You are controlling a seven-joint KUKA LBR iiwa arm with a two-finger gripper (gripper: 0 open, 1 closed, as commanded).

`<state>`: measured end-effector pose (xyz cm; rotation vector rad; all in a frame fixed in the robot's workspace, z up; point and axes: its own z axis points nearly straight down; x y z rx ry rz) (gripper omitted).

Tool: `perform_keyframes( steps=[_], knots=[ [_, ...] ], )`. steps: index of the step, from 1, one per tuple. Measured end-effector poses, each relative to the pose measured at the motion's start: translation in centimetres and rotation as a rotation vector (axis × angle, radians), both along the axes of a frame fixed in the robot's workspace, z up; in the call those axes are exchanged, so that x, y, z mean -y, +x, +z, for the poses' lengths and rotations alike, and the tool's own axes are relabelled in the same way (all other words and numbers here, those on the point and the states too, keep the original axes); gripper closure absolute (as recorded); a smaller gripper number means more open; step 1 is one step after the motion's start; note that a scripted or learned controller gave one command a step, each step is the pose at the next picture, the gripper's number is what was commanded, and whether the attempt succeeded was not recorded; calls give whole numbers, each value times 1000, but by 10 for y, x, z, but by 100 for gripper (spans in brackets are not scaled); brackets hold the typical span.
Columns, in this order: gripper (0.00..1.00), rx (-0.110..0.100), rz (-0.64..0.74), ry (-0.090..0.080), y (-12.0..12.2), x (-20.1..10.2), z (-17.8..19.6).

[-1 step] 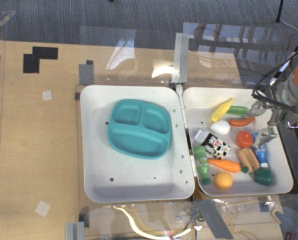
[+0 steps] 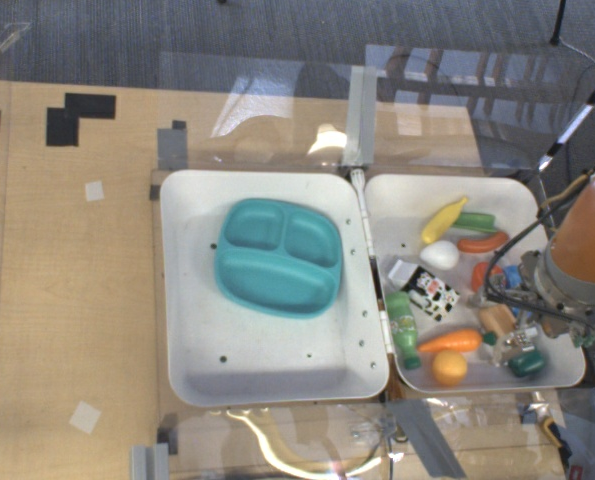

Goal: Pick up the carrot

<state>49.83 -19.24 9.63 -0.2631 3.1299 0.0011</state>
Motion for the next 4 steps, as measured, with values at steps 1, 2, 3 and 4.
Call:
perform_keyframes(
  steps=[1, 2, 3, 4],
  knots=[
    [0, 13, 284, -7, 5, -30, -6],
    [0, 17, 552, -13, 6, -79, -5],
    [100, 29, 559, -17, 11, -81, 8],
    [100, 40, 565, -21, 14, -82, 20]
  ],
)
